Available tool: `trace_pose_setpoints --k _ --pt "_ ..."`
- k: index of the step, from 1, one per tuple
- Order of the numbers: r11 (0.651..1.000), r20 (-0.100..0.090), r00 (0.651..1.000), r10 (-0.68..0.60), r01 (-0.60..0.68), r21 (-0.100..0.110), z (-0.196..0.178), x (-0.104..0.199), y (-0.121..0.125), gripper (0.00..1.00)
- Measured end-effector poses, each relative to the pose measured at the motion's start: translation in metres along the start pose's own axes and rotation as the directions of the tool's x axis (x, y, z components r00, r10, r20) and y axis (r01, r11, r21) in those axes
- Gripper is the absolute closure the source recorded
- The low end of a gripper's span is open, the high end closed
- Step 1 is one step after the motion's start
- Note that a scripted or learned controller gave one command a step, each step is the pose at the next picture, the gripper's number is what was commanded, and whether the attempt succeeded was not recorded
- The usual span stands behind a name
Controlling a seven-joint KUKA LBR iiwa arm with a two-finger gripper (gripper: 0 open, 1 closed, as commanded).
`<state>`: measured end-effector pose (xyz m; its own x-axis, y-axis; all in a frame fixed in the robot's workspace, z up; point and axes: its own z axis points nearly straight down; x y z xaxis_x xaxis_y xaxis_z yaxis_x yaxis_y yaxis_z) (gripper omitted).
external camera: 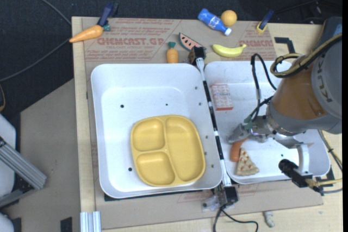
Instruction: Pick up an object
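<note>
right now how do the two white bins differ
The left bin holds a yellow three-compartment plate; the right bin holds small toy foods, an orange sausage-like piece and a pizza slice. The gripper hangs over the right bin, not the left bin. The left bin looks wider than the right bin. Both are shallow, white and sit side by side.

**Two small toys low in the right bin**

I see two candidate objects in the right bin (321,163), near its front left corner. One is a small orange, sausage-like piece (235,151), lying roughly upright in view beside the bin's left wall. Just below and right of it lies a tan triangular slice (246,164) with reddish spots, flat on the floor, touching or nearly touching it.
</note>
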<state>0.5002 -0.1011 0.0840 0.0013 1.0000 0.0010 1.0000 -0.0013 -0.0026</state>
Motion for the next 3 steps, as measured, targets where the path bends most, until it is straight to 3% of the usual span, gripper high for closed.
trace_pose_setpoints --k 1,2,3 --pt "1.000 0.001 1.000 0.001 -0.001 -0.002 -0.010 0.000 0.000 1.00" --pt "1.000 0.000 1.000 0.000 0.000 -0.002 -0.010 0.000 0.000 0.00" --pt "1.000 0.000 1.000 0.000 0.000 0.000 0.000 0.003 -0.022 0.00"
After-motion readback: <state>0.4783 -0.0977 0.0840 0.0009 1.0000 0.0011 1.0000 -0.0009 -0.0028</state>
